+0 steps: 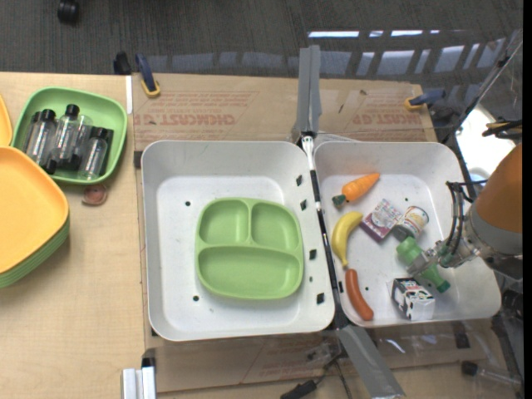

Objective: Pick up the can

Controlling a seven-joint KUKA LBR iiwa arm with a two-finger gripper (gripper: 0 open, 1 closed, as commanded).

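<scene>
Worktop point(75, 322) carries two white bins. Left bin point(166, 248): green divided plate point(249, 249). Right bin point(474, 302): banana point(344, 233), carrot point(360, 187), red sausage point(359, 294), small carton point(412, 298), purple packet point(382, 219). Can point(413, 220) lies just right of the packet, mid-bin. Tool point(426, 266) sits low beside a green object point(409, 250), just near of the can; its opening cannot be told.

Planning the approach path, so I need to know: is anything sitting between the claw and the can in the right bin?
Nothing visible separates them. The claw is low in the right bin, with the can just up-left of it. A green object lies beside that line, close under the can; the purple packet flanks the can's left.
</scene>
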